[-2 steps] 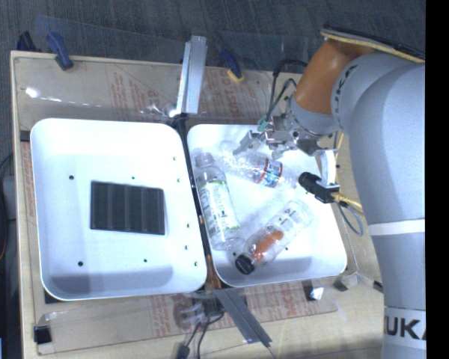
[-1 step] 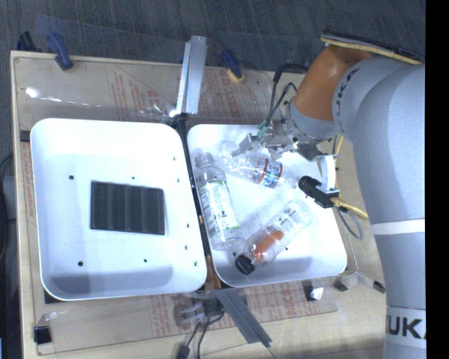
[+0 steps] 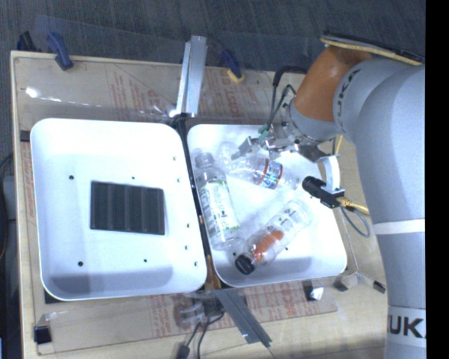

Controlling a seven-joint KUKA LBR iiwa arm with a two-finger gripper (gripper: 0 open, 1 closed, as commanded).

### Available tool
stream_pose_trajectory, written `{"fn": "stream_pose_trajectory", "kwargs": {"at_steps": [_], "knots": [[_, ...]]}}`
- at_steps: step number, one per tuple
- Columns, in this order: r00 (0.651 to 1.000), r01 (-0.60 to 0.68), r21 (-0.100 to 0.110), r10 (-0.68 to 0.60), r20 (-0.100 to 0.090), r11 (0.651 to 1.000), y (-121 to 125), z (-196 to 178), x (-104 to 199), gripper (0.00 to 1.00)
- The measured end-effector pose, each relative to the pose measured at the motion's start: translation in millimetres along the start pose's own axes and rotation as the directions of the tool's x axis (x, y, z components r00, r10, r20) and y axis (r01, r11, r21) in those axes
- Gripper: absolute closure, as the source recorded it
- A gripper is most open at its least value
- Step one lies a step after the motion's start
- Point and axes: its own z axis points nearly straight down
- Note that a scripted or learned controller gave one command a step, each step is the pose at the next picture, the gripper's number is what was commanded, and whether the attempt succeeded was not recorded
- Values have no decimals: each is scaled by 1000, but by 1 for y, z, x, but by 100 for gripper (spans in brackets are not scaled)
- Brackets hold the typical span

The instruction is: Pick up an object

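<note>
Three clear plastic bottles lie in the right bin [image 3: 329, 259]. One with a green-and-white label [image 3: 215, 200] runs along the bin's left wall. One with an orange label and a black cap [image 3: 273, 238] lies slantwise near the front. A smaller crumpled one with a red-and-blue label [image 3: 258, 169] sits at the back. My gripper [image 3: 263, 142] hangs low over the back of this bin, right at the crumpled bottle's far end. The wrist hides its fingers.
The left bin [image 3: 52, 200] has a dark ribbed rectangle [image 3: 127, 207] on its floor. A metal divider bar [image 3: 191, 73] stands between the bins at the back. Blue clamps [image 3: 58, 49] hold the bench's rear edge. The arm [image 3: 382, 163] covers the right side.
</note>
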Motion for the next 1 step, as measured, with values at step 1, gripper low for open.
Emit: {"fn": "stream_pose_trajectory", "kwargs": {"at_steps": [1], "knots": [[999,37,48,-37,-11,998,-34,24,0,0]]}}
